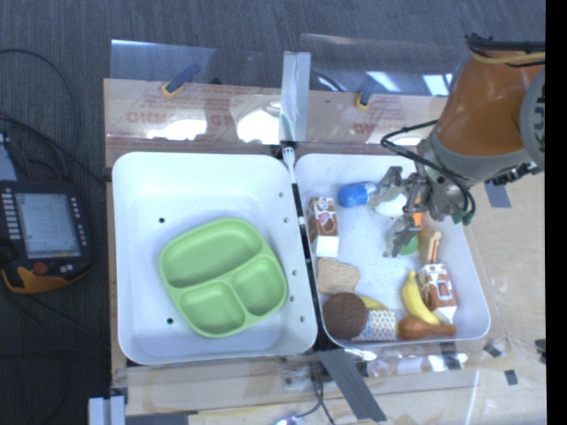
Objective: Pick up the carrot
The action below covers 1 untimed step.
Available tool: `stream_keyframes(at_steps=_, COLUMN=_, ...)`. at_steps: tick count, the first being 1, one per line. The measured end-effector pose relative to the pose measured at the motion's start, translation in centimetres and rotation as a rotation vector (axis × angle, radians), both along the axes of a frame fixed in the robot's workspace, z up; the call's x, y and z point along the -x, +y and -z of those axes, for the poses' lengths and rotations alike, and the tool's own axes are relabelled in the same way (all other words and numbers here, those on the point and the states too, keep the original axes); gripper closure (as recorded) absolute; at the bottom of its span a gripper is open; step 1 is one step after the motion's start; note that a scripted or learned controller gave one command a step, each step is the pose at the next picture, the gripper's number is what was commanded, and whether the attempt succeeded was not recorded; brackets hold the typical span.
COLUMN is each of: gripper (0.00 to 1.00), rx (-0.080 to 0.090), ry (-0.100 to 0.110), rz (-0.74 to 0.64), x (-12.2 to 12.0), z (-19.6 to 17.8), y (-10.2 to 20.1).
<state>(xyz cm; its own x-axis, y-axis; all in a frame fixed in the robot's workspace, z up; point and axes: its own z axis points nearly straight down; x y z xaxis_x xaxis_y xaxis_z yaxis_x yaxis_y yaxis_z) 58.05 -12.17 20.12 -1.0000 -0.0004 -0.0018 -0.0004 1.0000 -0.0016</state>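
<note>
Robotics lab or test cell, not a home. Grey industrial arm (496, 87) with orange band reaches over a counter (213, 104) of bare board, taped and fitted with clear plastic guards. Two shallow white bins (133, 237) sit side by side, fixed in place. A teach pendant (40, 228) with screen lies on dark carpet at left, its cable looping away. Toy food fills the right bin (474, 273); a green divided plate (221, 277) sits in the left.
</note>
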Motion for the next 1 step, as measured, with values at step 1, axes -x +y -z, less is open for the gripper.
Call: stream_keyframes(at_steps=1, gripper=0.0, rx=-0.001, ry=0.004, rz=0.077, x=1.76, z=4.34, y=-6.94)
